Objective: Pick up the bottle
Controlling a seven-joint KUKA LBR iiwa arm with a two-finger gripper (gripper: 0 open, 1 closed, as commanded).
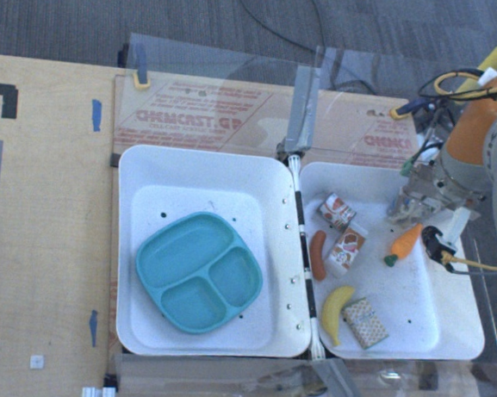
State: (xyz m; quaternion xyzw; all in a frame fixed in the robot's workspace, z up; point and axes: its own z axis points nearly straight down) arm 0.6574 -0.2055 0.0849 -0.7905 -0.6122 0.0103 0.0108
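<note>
The claw (407, 205) hangs over the upper right part of the right bin (457, 337). It shows as a grey, blurred mass, and whether it is apart or together cannot be told. The arm (488, 128) behind it is cut off by the right edge of the frame, with its orange band and some looped cables in view. Nothing can be seen held in the claw.

Just below the claw lies a carrot (406, 241), its green end pointing to the lower left.

The bottle (346, 248) lies well to the left of the claw, in the left half of the right bin and apart from it. It is small, brown and white, and its label is too blurred to read. It lies on its side, with its long axis running from upper right to lower left. Which end is the neck cannot be made out. A similar brown-and-white container (337, 212) sits just above it, and a sausage (317, 255) lies just to its left.

Lower in the bin are a banana (334, 311) and a speckled block (365, 323) side by side.

The left bin (137, 184) holds a teal divided plate (199, 272). Both bins sit on the tabletop (39, 218).
</note>
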